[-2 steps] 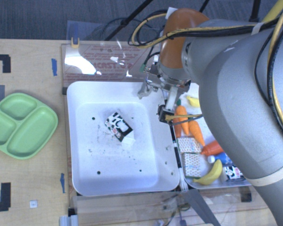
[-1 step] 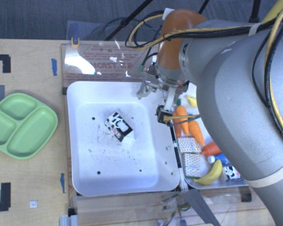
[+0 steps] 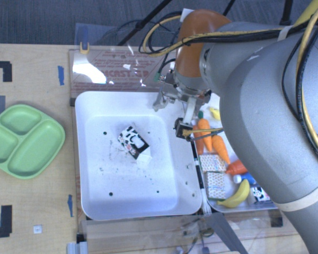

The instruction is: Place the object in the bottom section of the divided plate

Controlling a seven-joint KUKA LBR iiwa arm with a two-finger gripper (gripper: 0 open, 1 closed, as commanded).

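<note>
Right now your black-and-white object [image 3: 133, 141] lies in the middle of the left bin [image 3: 95, 110], flat on the white floor, tilted against the bin's edges and touching none of its walls. A small pale scrap sits just beside it on its near right. Nothing grips it.

You find the green plate [image 3: 24, 140] well apart from it, out on the bare wooden bench [image 3: 37, 205] left of the bin. It has two small sections on its far-left side and one long section along its near right, and you can see nothing in any of them.

Your gripper [image 3: 175, 100] hangs over the far right corner of the left bin, well apart from the object. You cannot tell from this view whether it is open or closed, and you see nothing held in it.

Beyond it, in the right bin [image 3: 212, 100], you have two carrots [image 3: 209, 136] just beside the dividing edge, two printed packets [image 3: 214, 173] nearer to you, and a banana [image 3: 237, 194] at the near end. The grey arm [image 3: 270, 115] covers the rest of that bin.
</note>
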